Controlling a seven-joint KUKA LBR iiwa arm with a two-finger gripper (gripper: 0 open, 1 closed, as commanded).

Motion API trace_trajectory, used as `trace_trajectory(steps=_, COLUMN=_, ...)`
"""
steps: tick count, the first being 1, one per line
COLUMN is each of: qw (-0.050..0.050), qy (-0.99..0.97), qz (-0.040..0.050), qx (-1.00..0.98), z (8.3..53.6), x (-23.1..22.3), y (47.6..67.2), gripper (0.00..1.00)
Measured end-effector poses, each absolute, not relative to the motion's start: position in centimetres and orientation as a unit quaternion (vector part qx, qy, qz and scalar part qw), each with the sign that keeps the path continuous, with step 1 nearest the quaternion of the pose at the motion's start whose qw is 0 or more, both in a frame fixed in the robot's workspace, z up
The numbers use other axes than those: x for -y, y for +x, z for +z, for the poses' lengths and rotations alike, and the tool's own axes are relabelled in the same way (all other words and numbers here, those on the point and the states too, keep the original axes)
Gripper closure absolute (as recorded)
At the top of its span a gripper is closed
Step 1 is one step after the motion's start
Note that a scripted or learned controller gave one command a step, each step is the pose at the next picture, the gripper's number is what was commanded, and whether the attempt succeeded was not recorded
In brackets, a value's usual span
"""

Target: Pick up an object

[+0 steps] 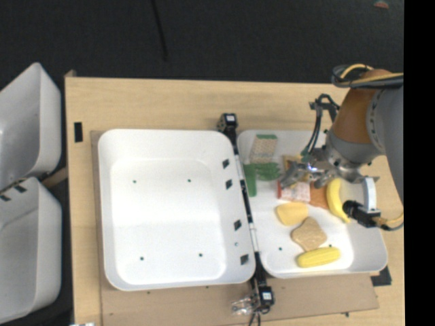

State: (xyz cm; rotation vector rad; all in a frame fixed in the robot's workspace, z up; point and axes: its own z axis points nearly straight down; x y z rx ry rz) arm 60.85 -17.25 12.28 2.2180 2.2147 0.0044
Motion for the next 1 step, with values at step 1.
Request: trace_trajectory(steps=1, qw=0.005, qy=0.707, qz=0.0006, qx=-0.707, z=10.71, x=12.34, y=62.32, gripper=0.0)
